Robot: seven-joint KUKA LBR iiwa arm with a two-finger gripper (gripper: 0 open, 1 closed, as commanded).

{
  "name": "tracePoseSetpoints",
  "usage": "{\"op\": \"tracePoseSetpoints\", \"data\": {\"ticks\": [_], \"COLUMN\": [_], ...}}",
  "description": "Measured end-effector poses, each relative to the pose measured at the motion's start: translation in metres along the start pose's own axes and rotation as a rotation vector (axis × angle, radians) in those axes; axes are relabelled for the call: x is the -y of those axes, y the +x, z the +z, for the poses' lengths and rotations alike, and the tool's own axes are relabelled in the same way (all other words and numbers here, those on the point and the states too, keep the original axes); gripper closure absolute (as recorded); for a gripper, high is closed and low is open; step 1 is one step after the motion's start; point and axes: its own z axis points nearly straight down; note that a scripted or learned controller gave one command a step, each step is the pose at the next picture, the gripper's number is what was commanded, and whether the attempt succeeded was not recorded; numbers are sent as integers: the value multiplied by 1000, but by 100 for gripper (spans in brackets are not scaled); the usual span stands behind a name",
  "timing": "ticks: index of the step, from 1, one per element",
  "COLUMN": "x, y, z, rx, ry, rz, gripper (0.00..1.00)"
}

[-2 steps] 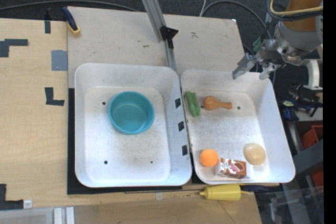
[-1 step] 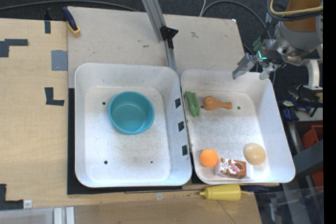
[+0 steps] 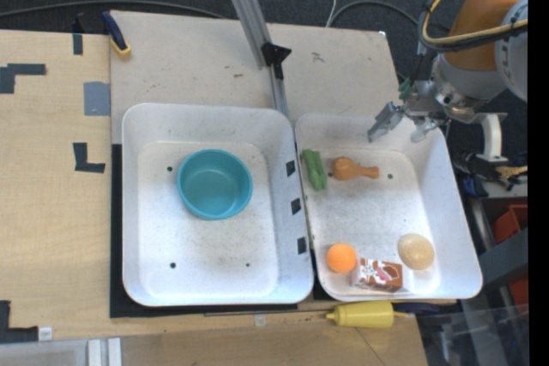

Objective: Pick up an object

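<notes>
My gripper (image 3: 401, 127) hangs over the far right corner of the right bin (image 3: 446, 184), its two fingers spread apart with nothing between them. Below it in that bin lie a brown drumstick-shaped toy (image 3: 352, 171) and a green block (image 3: 315, 168) at the bin's left wall. Near the front of the same bin sit an orange ball (image 3: 341, 258), a red-brown packet (image 3: 378, 273) and a pale beige round object (image 3: 416, 251). A teal bowl (image 3: 214, 183) stands in the left bin (image 3: 146, 210).
A yellow bottle (image 3: 364, 315) lies on the bench just in front of the right bin. A grey metal post (image 3: 249, 4) slants down to the divide between the bins. A blue and yellow clamp (image 3: 116, 33) sits at the bench's far left corner.
</notes>
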Motion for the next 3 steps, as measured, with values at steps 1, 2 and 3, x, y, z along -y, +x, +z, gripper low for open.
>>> {"op": "tracePoseSetpoints", "data": {"ticks": [1, 2, 3], "x": [2, 1, 1], "y": [10, 11, 12], "z": [50, 94, 86], "rx": [-1, -1, -1], "ry": [1, -7, -5], "rz": [0, 0, -1], "gripper": [0, 0, 100]}}
